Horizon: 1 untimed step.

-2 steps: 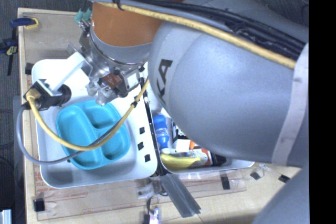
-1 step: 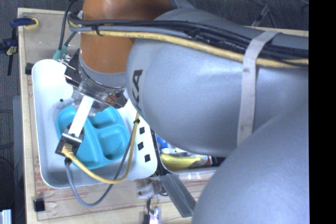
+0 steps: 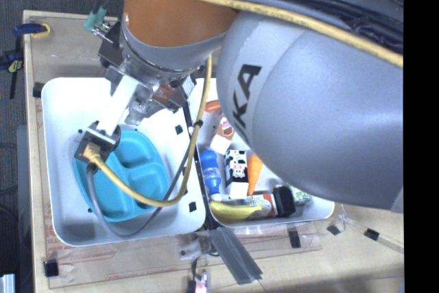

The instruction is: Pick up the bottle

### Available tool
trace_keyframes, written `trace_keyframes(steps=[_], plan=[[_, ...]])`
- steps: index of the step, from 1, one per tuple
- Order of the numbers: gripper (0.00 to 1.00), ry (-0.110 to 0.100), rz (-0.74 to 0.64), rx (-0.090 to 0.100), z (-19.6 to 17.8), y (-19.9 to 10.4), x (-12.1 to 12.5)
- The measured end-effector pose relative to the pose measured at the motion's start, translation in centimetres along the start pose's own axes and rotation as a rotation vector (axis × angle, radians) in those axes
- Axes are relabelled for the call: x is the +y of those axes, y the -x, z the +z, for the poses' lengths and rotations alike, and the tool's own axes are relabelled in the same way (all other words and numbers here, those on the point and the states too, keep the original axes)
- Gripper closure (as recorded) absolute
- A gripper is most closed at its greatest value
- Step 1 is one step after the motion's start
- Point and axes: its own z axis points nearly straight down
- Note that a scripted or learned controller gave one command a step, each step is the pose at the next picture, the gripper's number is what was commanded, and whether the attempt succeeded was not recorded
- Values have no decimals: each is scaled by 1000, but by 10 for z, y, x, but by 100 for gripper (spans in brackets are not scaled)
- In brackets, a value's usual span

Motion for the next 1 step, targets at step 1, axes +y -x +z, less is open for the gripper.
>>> trace_keyframes(steps=[1], plan=[[100,3,123,1,0,1,2]])
